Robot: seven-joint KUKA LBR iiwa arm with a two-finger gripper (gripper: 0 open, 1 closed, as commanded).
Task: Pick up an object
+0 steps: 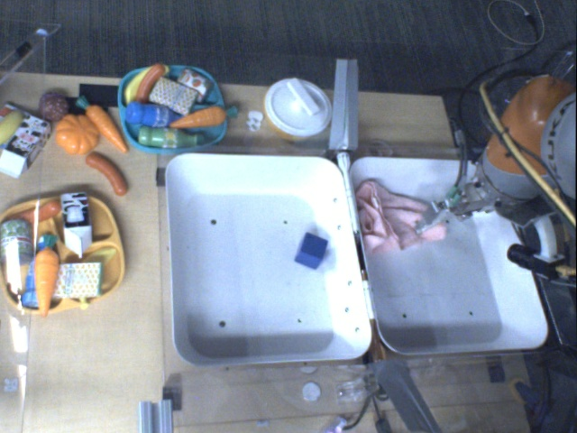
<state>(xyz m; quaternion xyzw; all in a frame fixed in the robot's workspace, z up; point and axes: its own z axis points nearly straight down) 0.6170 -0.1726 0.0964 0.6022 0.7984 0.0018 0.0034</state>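
I have the arm (pixel 527 129) reaching in from the right over the right bin (pixel 469 318), and its jaws (pixel 439 213) sit low at the right-hand edge of the pink cloth (pixel 389 216), which lies bunched in the upper left part of that bin, against the wall shared with the left bin (pixel 243 332). The jaws look to be at or touching the cloth's outer fold, but they are small and partly lost against the fabric, so I cannot tell whether they are wide, narrow or already pinching anything. The other candidate is the blue block (pixel 312 250), which sits alone toward the right of the left bin's floor, well apart from the arm. Since the jaws are already at the cloth, I judge that the cloth is the thing to go for. To do it well I would make sure the tips straddle a raised fold, not a flat edge, press down enough to gather fabric between them, then close fully before lifting. Cloth is limp and will drape and drag, so I would lift straight up and slowly, and watch that it clears the bin wall. A shallow pinch at the very edge is likely to slip out.
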